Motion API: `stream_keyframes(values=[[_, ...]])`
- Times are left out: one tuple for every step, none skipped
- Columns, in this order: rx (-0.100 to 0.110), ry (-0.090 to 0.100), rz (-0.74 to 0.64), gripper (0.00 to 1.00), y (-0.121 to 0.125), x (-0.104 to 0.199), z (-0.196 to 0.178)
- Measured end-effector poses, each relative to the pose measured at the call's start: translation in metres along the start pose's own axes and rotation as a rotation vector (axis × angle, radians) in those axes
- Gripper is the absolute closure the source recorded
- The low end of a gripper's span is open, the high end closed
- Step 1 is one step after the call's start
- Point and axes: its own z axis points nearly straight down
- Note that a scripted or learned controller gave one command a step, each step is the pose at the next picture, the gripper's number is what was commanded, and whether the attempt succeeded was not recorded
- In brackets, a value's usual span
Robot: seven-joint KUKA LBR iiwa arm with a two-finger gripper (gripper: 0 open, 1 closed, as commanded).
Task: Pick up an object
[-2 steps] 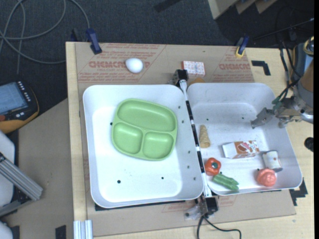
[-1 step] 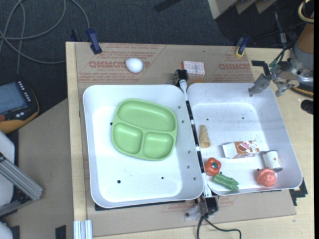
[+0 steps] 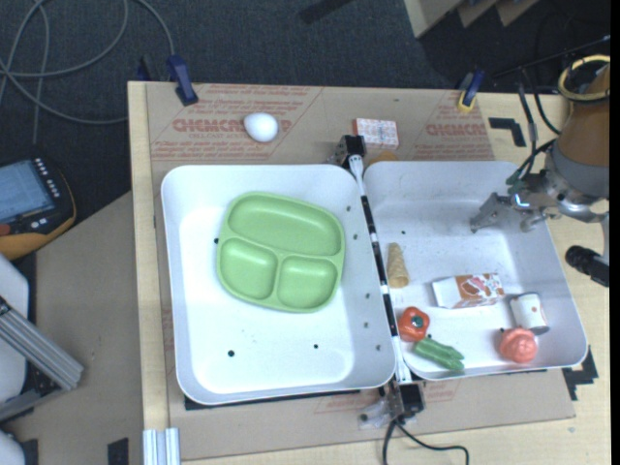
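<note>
Green pepper (image 3: 438, 354) is seen lying closest to the camera, at the near edge of the right bin (image 3: 426, 201), just beside the divider between the bins. A small red-orange item (image 3: 413, 324) is noted touching or nearly touching it, on the side farther from the camera. A red round object (image 3: 517, 345) is found along the same near edge, toward the arm's side, with a small white cylinder (image 3: 528, 312) just behind it. A white and orange packet (image 3: 468, 290) is placed near the right bin's middle, and a tan roll (image 3: 396, 264) is set against the divider. The gripper (image 3: 506, 211) is positioned low over the far part of the right bin, well apart from all items; nothing is seen between the fingers, and whether the jaws are parted or closed cannot be told, the view being small and possibly blurred. A green divided plate (image 3: 283, 252) is held in the left bin (image 3: 194, 337).
</note>
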Motion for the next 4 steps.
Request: stream_keyframes(values=[[-0.005, -0.004, -0.001, 0.0, 0.057, -0.001, -0.067], [0.0, -0.002, 0.002, 0.0, -0.073, -0.002, -0.042], [-0.002, -0.002, -0.001, 0.0, -0.009, 0.037, 0.032], [-0.003, -0.003, -0.001, 0.0, 0.057, 0.054, 0.031]])
